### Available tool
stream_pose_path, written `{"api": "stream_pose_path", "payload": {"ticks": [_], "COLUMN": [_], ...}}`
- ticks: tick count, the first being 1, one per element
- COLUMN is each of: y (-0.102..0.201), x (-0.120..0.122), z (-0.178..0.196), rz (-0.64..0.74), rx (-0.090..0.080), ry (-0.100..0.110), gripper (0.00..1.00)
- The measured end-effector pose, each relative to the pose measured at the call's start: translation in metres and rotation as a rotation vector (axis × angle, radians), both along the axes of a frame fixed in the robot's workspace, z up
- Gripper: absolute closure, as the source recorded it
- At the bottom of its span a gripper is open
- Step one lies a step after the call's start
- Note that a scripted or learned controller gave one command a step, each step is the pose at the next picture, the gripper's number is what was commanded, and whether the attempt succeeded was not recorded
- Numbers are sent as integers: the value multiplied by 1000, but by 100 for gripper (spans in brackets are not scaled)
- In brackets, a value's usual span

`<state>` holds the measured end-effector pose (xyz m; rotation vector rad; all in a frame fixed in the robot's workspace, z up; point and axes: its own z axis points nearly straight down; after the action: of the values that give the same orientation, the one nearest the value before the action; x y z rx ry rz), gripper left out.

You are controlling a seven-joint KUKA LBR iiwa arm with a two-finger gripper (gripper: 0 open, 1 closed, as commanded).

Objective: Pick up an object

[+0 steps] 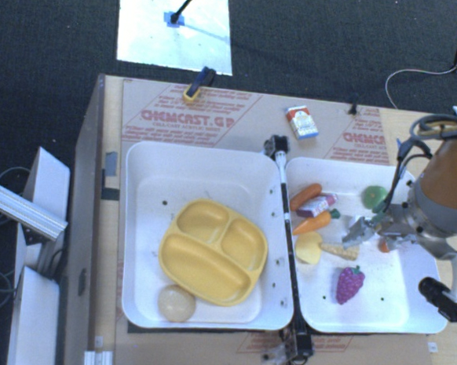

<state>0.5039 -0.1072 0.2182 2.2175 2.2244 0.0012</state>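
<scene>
Toys are lying scattered in the right bin [407,310], and the pincer [360,230] is hanging over its middle, reaching in from 3 o'clock. Whether the pincer is released or clenched I cannot tell; nothing is visibly sitting between its fingers.

Seen from the pincer, a corn cob [340,250] is lying just beside it at 7 o'clock. A purple grape bunch [350,284] is sitting further off at 6 o'clock. A yellow piece [308,249] is resting at 8 o'clock, near the divider [287,214] between the bins. A carrot [313,222] is lying at 9 o'clock, with a pink-and-white item [318,204] and an orange sausage shape [305,196] beyond it toward 10 o'clock. A green ball [374,197] is sitting near the pincer at 1 o'clock. A small orange bit [384,247] is showing close at 4 o'clock, partly under the arm [449,183].

The left bin [142,234] is holding a yellow tray [213,251] with compartments, and a pale round object [176,303] is touching the tray's edge at 7 o'clock.

Outside the bins, a small red-and-white box [302,121] is lying on the board [241,120] at 12 o'clock, well apart from the pincer.
</scene>
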Motion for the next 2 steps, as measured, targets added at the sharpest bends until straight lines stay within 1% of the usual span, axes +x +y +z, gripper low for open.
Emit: {"api": "stream_pose_path", "payload": {"ticks": [1, 2], "y": [6, -20], "x": [-18, 102], "z": [-127, -133], "rz": [-2, 0], "rx": [1, -1], "ry": [4, -2], "gripper": [0, 0]}}
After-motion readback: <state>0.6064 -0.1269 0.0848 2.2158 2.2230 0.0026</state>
